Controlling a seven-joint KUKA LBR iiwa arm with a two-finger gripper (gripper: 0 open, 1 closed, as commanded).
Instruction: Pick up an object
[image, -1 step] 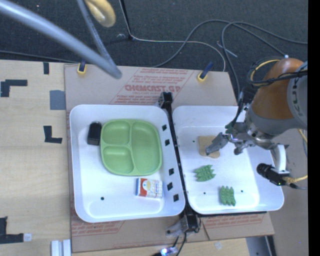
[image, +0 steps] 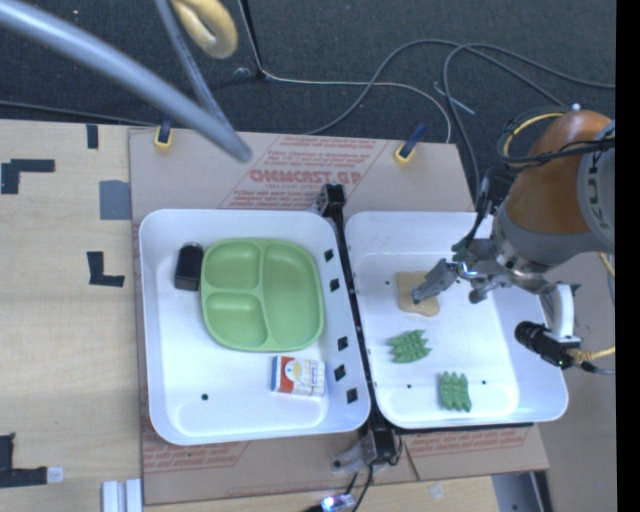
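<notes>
My gripper hangs over the upper part of the right bin, its fingers spread open and nothing between them. The left fingertip sits right at the edge of a flat tan piece lying on the bin floor. Below it are two green leafy toys, one near the middle and one toward the front. In the left bin rest a green divided plate, a black block and a small printed carton.
A black divider with clips runs between the bins. The arm's orange band and grey wrist fill the right side above the bin. Cables trail across the dark floor at the back.
</notes>
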